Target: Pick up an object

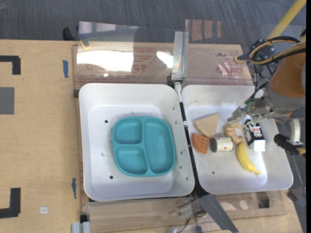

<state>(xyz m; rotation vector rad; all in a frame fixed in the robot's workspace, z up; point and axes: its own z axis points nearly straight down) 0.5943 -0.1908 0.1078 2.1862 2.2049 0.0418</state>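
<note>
No brand or label can be read anywhere; faint reddish print runs across the cardboard sheet behind the bins, too blurred to make out; blue tape marks sit on the wooden bench at its left. The left bin holds a teal divided plate with three compartments, lying flat at its centre. The right bin carries the loose things, clustered toward its middle: a tan wedge like a slice of bread at about 10 o'clock of the cluster; an orange-brown ridged piece just below it, near the divider; a small cream cylinder with a dark end touching that piece on its right; a pale knobbly toy just above the cylinder; a yellow banana at 5 o'clock, lying at a slant; a small white block just beside the banana's upper end. The gripper hangs low over the bin at 3 o'clock of the cluster, its black-and-white tip just beside the knobbly toy and above the banana; whether its fingers stand apart or together cannot be told, and nothing shows between them. Yellow and black cables loop above the arm's orange band at the right edge.
</note>
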